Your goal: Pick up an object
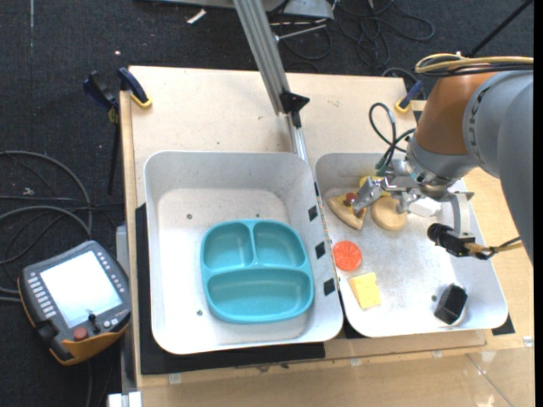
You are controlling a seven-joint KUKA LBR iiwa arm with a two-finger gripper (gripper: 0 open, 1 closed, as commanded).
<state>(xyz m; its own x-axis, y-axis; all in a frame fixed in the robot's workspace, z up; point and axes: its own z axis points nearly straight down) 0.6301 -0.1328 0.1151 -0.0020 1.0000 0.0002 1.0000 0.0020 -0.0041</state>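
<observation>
Gripper low over tan pieces in the right bin

Fingers of the gripper (383, 195) sit low in the far part of the right bin (475, 299); whether they are spread or pressed together cannot be told, and nothing can be seen pinched between them; just left of them lies a tan wedge-shaped piece (345, 211), and touching or just under them a round tan piece (389, 217); nearer the camera and to their left sits an orange disc (347, 255), with a yellow block (366, 291) beyond it; a black object (450, 304) lies well apart toward the bin's near right corner; the grey arm with its orange band (445, 113) rises to the right; far to the left, the left bin (170, 193) holds a blue divided tray (254, 271); both bins rest on a pale wooden bench (204, 108); around it spreads dark carpet (51, 24) with cables, and a handheld control pendant (72, 299) lies at the far left.
</observation>
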